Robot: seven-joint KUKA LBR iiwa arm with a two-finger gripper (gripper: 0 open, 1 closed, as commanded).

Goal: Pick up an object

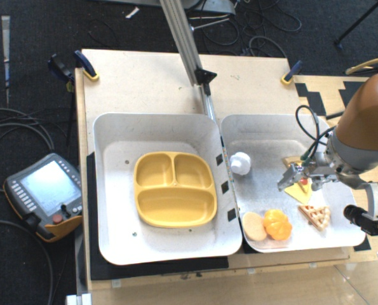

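The cheese wedge (298,191), a flat yellow piece, is the likeliest thing for you to take, since it lies in the right bin (265,142) directly under the gripper (297,173), towards the middle right of the frame. The gripper hangs low over the wedge's upper edge, and it may be touching it, though you cannot be sure from this slant. Whether it stands wide or narrow cannot be made out here, and nothing is seen held in it, so treat the pick as not yet made. The arm (363,122) comes in from the right edge, which is probably why it works the near side of that bin. The other loose pieces sit along the bin's lower edge: a waffle slice (316,215) just below and right of the wedge, an orange piece (277,225) and a pale bun (254,226) side by side at lower left of it. A white cup (240,163) stands apart at the bin's left side, near the dividing wall. The left bin (112,170) holds a yellow tray (175,189), lying flat in the middle, well away from the gripper.
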